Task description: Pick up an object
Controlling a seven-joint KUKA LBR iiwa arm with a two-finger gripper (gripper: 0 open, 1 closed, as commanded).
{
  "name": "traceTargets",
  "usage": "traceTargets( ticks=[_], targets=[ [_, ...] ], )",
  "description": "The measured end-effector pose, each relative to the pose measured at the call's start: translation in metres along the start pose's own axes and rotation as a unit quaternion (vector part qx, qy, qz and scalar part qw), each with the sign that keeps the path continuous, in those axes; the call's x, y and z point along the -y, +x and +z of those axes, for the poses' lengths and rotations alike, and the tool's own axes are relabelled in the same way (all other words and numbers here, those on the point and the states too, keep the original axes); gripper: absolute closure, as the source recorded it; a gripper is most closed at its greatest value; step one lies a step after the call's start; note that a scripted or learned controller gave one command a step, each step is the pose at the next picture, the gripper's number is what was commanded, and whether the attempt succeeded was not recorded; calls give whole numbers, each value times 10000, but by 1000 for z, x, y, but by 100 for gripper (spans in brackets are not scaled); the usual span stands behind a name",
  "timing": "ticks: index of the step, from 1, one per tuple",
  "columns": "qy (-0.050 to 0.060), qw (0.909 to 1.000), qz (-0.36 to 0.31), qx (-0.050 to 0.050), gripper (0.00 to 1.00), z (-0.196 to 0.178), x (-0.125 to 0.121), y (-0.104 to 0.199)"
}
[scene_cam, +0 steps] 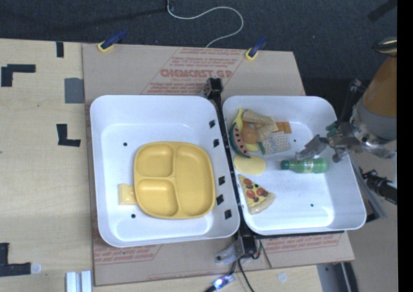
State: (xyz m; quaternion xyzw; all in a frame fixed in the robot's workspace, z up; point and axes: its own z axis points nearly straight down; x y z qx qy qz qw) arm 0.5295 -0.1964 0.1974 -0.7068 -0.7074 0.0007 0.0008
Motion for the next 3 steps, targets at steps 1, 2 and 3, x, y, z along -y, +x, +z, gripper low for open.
traceTargets(
  ticks=[1,2,3],
  targets=[
    [27,10000,-5,-8,0,64,2,5],
    [-4,10000,-7,7,0,116,2,6],
    [-16,10000,-7,12,100,102,1,6]
  ],
)
